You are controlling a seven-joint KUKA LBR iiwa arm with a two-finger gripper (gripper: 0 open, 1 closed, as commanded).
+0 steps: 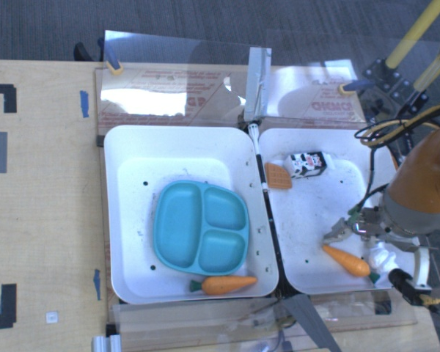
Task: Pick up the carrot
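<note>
Two orange carrots are in view. One carrot lies slantwise on the floor of the right bin, near its front right corner. The other carrot lies along the front wall of the left bin, just below the blue plate. My gripper hangs low over the right bin's carrot and looks open. One metal finger is splayed out above the carrot's left end, and a pale part sits by its right end. The carrot rests on the bin floor, not lifted.
A blue three-part plate fills the middle of the left bin. In the right bin's back left lie a small orange waffle-like piece and a black-and-white toy. The divider between the bins runs just left of them. Cables hang at the right.
</note>
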